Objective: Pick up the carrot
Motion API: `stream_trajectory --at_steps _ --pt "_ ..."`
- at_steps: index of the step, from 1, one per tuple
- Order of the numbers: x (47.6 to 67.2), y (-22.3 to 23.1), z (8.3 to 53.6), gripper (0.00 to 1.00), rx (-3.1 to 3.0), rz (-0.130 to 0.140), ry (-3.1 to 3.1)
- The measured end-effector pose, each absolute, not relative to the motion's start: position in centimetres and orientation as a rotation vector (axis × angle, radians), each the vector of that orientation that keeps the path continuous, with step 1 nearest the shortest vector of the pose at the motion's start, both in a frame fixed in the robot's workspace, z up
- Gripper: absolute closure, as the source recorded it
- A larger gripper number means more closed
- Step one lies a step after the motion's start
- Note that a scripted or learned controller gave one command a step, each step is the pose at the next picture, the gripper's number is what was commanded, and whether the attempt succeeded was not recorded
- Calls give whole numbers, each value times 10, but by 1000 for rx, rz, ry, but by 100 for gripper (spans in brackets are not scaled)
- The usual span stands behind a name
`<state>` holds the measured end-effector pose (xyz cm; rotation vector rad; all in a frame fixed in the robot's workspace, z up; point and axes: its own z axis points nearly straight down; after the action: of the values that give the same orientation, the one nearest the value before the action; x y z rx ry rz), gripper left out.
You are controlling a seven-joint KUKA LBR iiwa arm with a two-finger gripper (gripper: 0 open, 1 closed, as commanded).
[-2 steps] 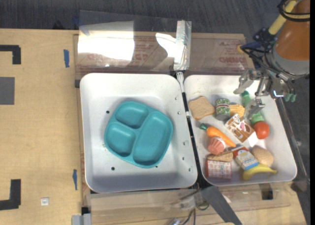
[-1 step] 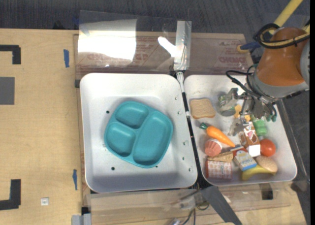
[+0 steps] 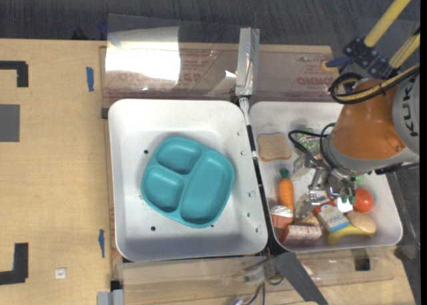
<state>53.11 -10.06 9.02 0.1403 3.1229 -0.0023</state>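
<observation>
We're seeing the carrot (image 3: 286, 192) at 9 o'clock of the gripper (image 3: 325, 193), whose hold we can't tell; likely light, rigid, slick — we're favouring mid-body.

Pincer (image 3: 319, 193) apparently just right of carrot (image 3: 286, 192), right bin (image 3: 393, 233).

From my remote station, the only lettering I can make out is "KU" in black on the grey robot arm (image 3: 408, 107) at the right edge. Reddish print on the clear plastic barrier (image 3: 200, 73) behind the bins is too blurred to read.
</observation>
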Motion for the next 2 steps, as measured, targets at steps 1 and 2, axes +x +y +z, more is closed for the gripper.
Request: stream_trajectory --at_steps 1,2 --pt "583 -99 90 0 -557 -5 3079" --pt "530 -93 91 0 -486 -5 3087"
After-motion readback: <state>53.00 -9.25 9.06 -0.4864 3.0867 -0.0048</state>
